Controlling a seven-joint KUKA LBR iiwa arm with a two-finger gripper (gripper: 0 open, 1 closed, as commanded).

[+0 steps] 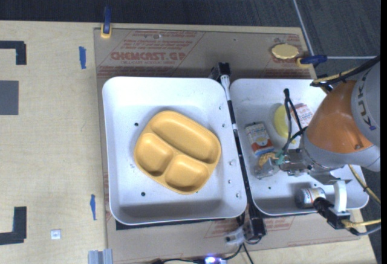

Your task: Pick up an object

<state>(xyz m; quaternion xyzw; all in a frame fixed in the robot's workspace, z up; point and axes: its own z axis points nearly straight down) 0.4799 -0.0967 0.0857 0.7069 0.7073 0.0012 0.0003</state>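
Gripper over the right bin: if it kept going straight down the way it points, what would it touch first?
Probably the small clear packet lying under the gripper, beside the red and white packet in the right bin. Depth is hard to judge.

The worktop [48,154] looks like pale matt wood with a brown cardboard sheet [157,51] laid on it; both bins [121,196] look like smooth white plastic with a slight sheen; the yellow divided tray [176,151] seems glossy plastic; the arm's orange band [332,124] is smooth and faintly shiny
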